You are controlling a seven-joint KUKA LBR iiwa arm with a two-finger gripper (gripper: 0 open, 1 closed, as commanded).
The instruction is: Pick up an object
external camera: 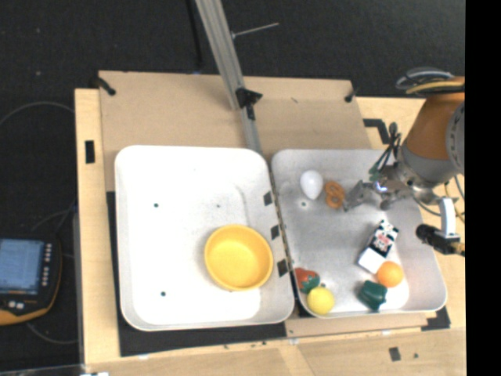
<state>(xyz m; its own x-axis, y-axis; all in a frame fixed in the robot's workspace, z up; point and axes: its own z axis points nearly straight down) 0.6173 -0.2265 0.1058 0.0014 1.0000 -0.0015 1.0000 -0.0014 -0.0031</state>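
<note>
My gripper [370, 198] hangs low over the upper middle of the right bin [344, 163], open, with nothing between its fingers. Just to its left lies a small orange-brown pretzel-shaped piece [335, 195], and a white egg [311, 183] lies further left. Below the gripper are a white box with black and red print [378, 246], an orange ball [389, 273], a green pepper [373, 294], a yellow lemon [320, 299] and a red-and-green piece [305, 276] along the bin's lower edge.
A yellow bowl [238, 257] sits in the left bin [156, 178] near the divider. A slanted metal pole [223, 45] rises behind the bins. The arm's orange band [429, 128] is at the right edge.
</note>
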